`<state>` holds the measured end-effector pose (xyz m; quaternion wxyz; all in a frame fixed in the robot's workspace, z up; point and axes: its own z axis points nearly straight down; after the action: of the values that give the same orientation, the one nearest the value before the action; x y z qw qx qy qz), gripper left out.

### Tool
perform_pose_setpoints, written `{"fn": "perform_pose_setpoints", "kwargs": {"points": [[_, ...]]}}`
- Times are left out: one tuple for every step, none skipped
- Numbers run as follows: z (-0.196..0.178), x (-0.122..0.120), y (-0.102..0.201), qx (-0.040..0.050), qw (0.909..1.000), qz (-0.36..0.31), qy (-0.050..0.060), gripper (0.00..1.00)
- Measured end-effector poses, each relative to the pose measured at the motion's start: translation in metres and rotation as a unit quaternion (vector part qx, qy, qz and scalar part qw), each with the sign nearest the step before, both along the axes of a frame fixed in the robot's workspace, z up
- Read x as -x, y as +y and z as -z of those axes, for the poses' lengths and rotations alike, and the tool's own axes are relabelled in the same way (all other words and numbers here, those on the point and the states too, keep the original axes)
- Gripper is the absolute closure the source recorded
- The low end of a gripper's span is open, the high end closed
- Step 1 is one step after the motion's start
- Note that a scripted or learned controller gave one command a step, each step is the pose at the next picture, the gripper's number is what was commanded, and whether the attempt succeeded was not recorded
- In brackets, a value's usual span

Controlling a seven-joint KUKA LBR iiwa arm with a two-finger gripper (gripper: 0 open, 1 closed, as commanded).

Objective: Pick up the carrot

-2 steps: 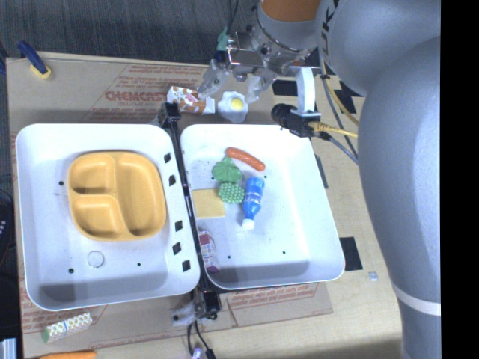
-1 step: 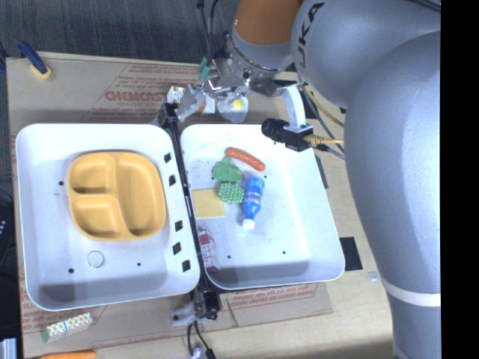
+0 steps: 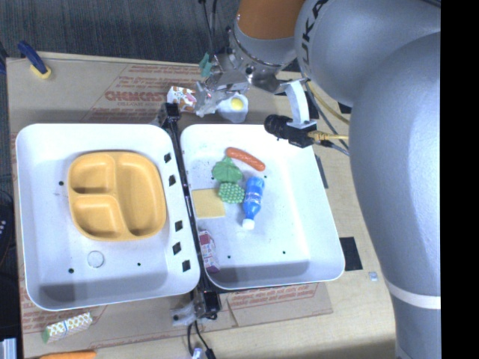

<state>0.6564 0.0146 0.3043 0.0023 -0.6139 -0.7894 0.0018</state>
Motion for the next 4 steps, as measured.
{"fn": "perform_pose_setpoints", "kwargs": {"points": [[0.043, 0.023, -0.044, 0.0008, 1.0, -0.009, -0.001, 1.0], [0.124, 0.083, -0.114, 0.0004, 0.9997, -0.025, -0.001, 1.0], [0.042, 0.125, -0.13, 0.0007, 0.9955, 0.095, -0.002, 1.0], [0.213, 0.181, -0.126, 0.0, 0.984, 0.178, -0.001, 1.0]]}}
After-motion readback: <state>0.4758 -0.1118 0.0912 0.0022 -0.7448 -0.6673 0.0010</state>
